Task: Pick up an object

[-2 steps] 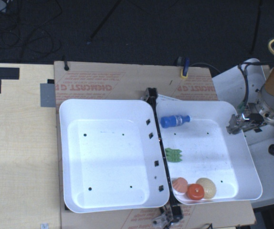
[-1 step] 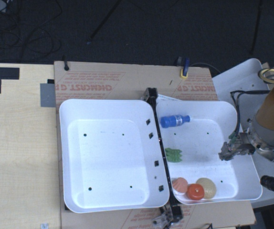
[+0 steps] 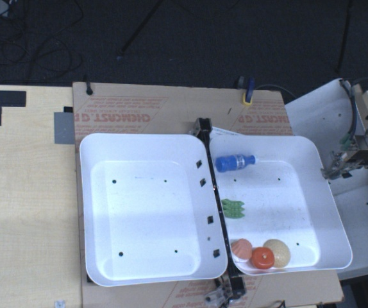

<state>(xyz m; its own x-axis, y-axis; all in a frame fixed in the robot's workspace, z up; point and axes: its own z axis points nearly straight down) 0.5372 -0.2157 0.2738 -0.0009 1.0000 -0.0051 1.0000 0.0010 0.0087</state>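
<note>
The right bin holds several objects. A blue bottle with a white cap lies on its side near the bin's back left corner. A small green object lies by the left wall. At the front wall a pink piece, a red-orange round piece and a beige ball sit close together. My gripper hangs at the far right, just outside the right bin's right rim, well apart from all the objects. Nothing is seen in it.
The left bin sits beside the right one, with a black clamped divider where their rims meet. Both bins rest on a cardboard sheet on a light wooden bench. A grey panel stands at the right.
</note>
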